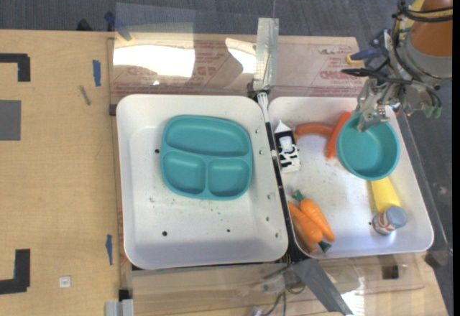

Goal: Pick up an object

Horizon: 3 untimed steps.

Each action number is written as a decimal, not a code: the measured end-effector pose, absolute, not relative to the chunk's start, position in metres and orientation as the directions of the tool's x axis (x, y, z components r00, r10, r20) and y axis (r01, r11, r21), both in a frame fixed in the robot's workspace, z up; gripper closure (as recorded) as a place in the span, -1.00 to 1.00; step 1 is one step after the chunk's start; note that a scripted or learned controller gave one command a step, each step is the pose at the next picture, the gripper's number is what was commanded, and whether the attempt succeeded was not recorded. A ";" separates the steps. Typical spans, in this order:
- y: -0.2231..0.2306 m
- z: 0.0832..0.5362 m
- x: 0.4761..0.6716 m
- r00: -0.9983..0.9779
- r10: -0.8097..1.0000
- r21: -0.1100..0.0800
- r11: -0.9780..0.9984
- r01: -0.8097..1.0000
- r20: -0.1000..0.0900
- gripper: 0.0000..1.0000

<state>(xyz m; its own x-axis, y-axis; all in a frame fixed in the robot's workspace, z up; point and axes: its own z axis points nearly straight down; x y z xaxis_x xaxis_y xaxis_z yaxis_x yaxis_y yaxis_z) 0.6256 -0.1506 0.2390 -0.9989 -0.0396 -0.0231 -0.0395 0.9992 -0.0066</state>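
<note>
Because the arm [431, 27] is reaching in from the right, it is hanging over the far corner of the right bin [420, 232], where the gripper [375, 112] is sitting at the rim of the teal bowl [370, 151]. One finger appears to be lying against the bowl's upper edge, but whether the pincer is clamping that rim or merely hovering at it I cannot tell; the fingers are blurring into cables and glare.

The bowl is resting in the bin's far right part, its wall offering a thin lip that suits a two-finger pinch, which is probably why the approach is aimed at the edge and not the hollow. An orange curved piece [323, 131] is lying just beside the bowl on its left, and a yellow bottle [386, 200] is touching or nearly touching the bowl's near side, so a lift could be nudging either.

Toy carrots [310, 220] are lying against the divider, near a small black-and-white box [286, 149]. The left bin [136, 235] is holding a teal plate [207, 156] with compartments, well apart from the gripper.
</note>
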 end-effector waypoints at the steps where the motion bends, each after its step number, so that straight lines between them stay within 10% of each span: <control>1: -0.148 0.231 0.623 -0.999 -0.041 -0.001 0.999 -0.041 -0.009 -1.00; 2: -0.193 0.096 0.627 -0.994 -0.106 0.001 0.994 -0.106 -0.002 -1.00; 3: -0.172 0.090 0.577 -0.998 -0.062 -0.002 0.998 -0.062 -0.010 -1.00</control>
<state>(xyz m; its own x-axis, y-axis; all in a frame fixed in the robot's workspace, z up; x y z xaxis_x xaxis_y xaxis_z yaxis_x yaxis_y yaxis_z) 0.5766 -0.1724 0.0904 -0.9980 -0.0617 -0.0104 -0.0617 0.9981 -0.0020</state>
